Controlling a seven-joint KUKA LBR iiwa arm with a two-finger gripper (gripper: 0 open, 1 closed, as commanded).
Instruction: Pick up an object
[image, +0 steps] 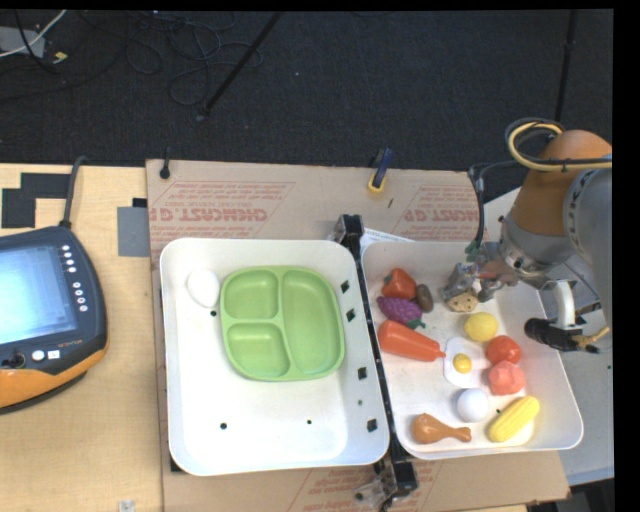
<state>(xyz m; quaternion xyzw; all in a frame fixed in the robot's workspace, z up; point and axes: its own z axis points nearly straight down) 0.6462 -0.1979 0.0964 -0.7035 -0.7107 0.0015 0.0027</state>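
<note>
Gripper: the gripper (467, 283) is a small grey metal cluster at the end of the grey arm with its orange band, low over the upper part of the right bin (570, 425); whether its fingers are apart or closed cannot be told, and nothing can be seen held between them
Just below the gripper: a small pale speckled piece (461, 301), touching or nearly touching the tip; a round glossy yellow lemon (481, 326) a little further down
Left of the gripper: a small dark brown oval (424, 296), a smooth red pepper with green stem (398, 284), a knobbly purple grape bunch (399, 309)
Below and left: a long tapered orange carrot (408, 342), smooth plastic
Below: a flat white fried egg with yellow yolk (462, 362), a red tomato (503, 349), a lumpy pink piece (507, 378), a white egg (472, 404), a ridged yellow corn cob (514, 418), a brown drumstick (439, 430)
Far left of the gripper: the left bin (260, 440), shallow white plastic, holding a green three-part tray (281, 323) and a white egg-shaped object (203, 288)
Beyond that: a grey and orange handheld pendant with screen (40, 310) on the cardboard-covered bench (250, 205)
</note>
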